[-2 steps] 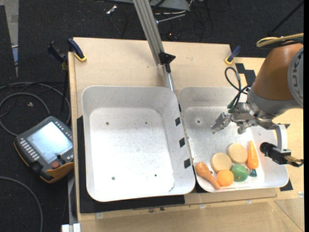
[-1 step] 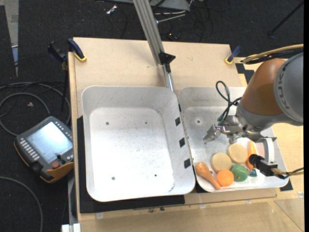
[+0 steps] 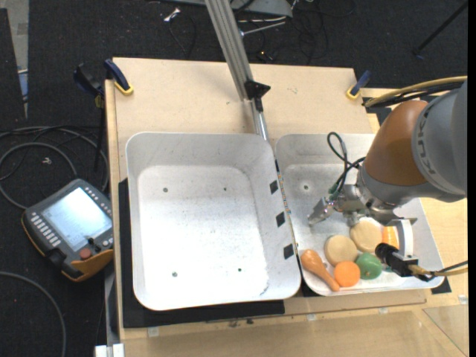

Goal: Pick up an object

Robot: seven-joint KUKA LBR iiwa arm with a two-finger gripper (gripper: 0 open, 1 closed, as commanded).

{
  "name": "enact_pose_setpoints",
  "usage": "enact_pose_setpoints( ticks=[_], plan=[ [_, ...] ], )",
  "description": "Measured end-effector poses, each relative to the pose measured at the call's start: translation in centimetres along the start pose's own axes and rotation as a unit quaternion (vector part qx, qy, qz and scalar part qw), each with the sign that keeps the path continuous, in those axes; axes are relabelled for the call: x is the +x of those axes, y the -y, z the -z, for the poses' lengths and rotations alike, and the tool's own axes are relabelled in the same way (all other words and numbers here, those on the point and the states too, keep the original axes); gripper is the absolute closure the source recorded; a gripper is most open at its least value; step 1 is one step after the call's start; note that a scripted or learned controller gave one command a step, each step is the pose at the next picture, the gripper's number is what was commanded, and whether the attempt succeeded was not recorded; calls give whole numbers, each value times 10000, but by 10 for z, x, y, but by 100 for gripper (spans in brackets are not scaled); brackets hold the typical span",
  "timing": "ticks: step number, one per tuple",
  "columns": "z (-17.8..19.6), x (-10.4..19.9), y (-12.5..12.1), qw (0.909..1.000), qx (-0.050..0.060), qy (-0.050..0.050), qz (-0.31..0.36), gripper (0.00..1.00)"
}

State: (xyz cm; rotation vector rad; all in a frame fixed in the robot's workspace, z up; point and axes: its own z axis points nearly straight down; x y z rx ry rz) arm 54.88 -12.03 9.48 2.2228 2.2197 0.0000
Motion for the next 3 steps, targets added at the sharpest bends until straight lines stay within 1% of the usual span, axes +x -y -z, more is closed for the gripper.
enact_pose_setpoints(
  ticks=[1,3],
  plan=[
    [11,0,-1,10000,-10,-1,-3,100],
    [97,7,-3,10000,-22,3,25,100]
  ],
)
